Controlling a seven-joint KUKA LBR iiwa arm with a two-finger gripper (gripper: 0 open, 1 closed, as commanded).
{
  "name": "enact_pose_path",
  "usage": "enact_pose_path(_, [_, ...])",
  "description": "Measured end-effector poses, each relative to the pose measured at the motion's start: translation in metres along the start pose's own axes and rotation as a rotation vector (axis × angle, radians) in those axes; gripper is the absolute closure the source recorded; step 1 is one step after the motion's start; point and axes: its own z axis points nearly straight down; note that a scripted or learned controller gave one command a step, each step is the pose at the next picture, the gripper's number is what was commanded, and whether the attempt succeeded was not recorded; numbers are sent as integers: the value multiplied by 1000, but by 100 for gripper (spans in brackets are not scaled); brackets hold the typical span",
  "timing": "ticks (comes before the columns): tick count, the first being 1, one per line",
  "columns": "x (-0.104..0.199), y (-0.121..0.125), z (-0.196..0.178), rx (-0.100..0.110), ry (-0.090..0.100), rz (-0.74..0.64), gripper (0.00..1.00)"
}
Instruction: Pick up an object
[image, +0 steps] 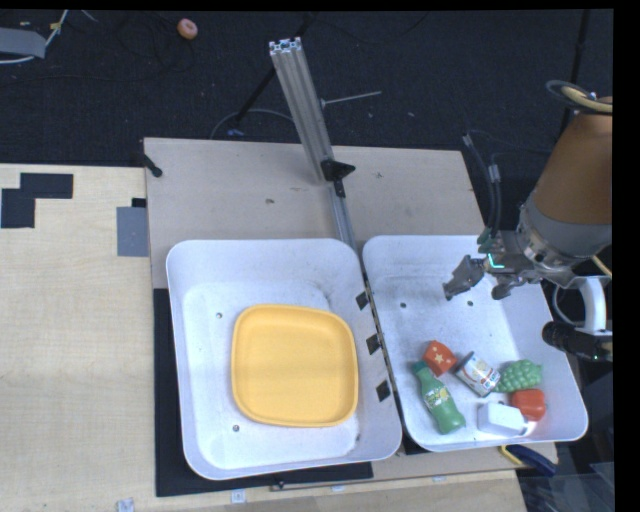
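On the far left the pale wooden bench top (60, 330) runs bare apart from a few dark patches near its upper edge. Next comes the left bin (200, 270), a shallow white tray with rounded corners, and lying flat in it is a yellow square plate (295, 365), set a little toward the bin's right and near side. Behind the two bins a slim metal rail (308, 105) leans up and away from the board they sit on, ending close to the seam between them. The right bin (400, 270) touches the left one along that seam. Its loose things are gathered in the near right corner: a green bottle (440, 398) lying tilted, a small red piece (438, 356) just above it, a little can (480, 375) beside that, a bumpy green cluster like grapes (520, 375) further right, a red-orange lump (530, 402) under the grapes, and a white block (500, 420) against the near rim. The gripper (480, 282) hangs over the far part of this bin, well apart from the pile, with its dark fingers spread and nothing between them. Behind it, at the right, rises the arm with its orange band (580, 170) above the grey wrist.
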Motion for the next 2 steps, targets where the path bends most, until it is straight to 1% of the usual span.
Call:
enact_pose_path(1, [0, 0, 0, 0, 0, 0, 0])
enact_pose_path(2, [7, 6, 48, 4, 1, 0, 0])
